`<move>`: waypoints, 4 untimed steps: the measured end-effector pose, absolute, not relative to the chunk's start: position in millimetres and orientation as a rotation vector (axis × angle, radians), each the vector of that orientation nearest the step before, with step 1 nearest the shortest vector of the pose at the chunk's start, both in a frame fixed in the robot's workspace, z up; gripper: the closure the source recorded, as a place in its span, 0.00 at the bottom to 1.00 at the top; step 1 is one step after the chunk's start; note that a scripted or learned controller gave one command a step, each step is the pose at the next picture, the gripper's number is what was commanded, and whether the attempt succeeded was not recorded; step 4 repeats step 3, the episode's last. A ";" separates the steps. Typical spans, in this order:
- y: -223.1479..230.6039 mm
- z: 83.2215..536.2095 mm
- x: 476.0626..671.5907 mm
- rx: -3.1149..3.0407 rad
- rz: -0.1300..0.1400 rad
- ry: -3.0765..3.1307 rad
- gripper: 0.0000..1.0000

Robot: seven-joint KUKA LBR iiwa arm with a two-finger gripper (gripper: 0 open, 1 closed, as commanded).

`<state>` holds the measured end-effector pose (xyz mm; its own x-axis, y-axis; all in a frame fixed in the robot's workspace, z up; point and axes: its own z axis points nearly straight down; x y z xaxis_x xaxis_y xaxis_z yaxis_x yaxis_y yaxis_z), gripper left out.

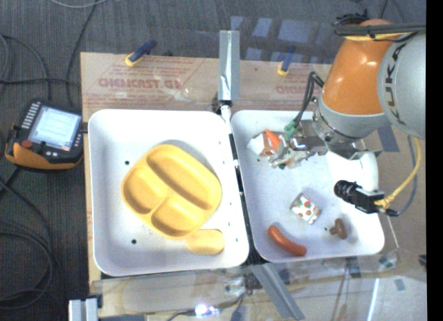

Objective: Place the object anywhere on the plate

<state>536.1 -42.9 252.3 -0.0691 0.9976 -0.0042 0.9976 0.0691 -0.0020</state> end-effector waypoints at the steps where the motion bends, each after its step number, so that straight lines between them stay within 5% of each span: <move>1: 27.0 188.2 550.3 2.124 -0.006 2.319 1.00; 2: 101.4 182.2 566.3 1.831 -0.006 2.555 1.00; 3: 101.4 182.3 566.3 1.831 -0.005 2.555 0.00; 4: 101.4 182.3 566.3 1.831 -0.005 2.555 0.00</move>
